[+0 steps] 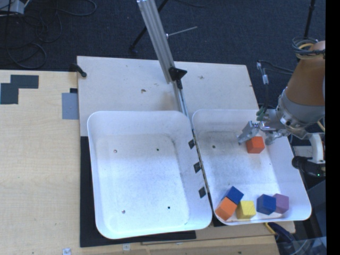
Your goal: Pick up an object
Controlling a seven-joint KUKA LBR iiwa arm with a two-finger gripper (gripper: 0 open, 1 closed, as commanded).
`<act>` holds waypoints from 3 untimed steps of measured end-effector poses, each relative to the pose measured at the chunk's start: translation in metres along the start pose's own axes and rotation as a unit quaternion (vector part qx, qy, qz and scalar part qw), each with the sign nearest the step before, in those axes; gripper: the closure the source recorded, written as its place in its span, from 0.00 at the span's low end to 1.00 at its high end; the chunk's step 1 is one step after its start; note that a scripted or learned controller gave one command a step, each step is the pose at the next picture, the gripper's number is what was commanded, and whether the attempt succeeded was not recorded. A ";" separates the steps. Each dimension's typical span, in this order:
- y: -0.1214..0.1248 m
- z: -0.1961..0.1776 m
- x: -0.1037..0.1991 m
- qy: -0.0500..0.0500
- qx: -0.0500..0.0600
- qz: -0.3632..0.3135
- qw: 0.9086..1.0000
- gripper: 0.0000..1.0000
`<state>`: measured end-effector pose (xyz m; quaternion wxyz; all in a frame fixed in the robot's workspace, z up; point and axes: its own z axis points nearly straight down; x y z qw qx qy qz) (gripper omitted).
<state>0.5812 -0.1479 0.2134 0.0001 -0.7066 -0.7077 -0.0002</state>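
Observation:
My gripper (259,136) hangs over the upper right part of the right bin (212,122). An orange-red cube (255,145) sits right under it, touching or nearly touching it in this view. Whether the cube rests on the bin floor or is lifted is unclear. Along the right bin's front wall lie an orange cube (226,208), a blue cube (234,195), a yellow cube (246,210), a second blue cube (265,204) and a purple cube (282,202).
The left bin (101,122) stands beside the right one, with black clips (197,167) along the shared wall. A slanted metal rail (159,41) rises from behind the bins. The arm's orange band (308,81) is at the right edge.

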 end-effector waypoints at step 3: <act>0.055 0.113 -0.061 0.000 0.002 -0.002 1.000 1.00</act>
